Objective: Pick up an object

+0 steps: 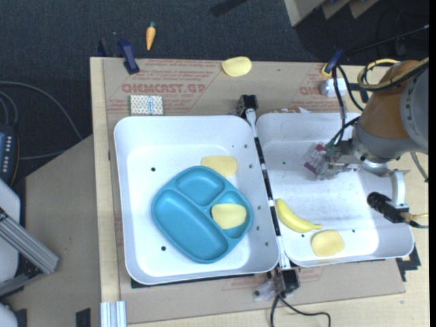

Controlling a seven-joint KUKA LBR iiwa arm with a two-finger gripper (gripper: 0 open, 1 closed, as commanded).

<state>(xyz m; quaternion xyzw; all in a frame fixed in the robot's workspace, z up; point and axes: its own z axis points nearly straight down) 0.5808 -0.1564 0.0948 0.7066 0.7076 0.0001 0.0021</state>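
My gripper (317, 163) hangs low over the upper middle of the right bin (344, 206), at the end of the grey arm with the orange band (385, 114). A yellow banana (294, 218) lies at this bin's left front, below and left of the gripper. Beside the banana rests a pale yellow lump (328, 242). The left bin (133, 148) holds a blue divided plate (187, 216) with a yellow piece (229, 215) in its right compartment. Another pale yellow piece (219, 165) lies just behind the plate.
On the bench behind the bins lie a yellow lump (236, 66), a small patterned packet (146, 104) and a blue clamp (127, 56). A toy carrot (150, 36) lies on the dark floor. Cables run along the right bin's far side.
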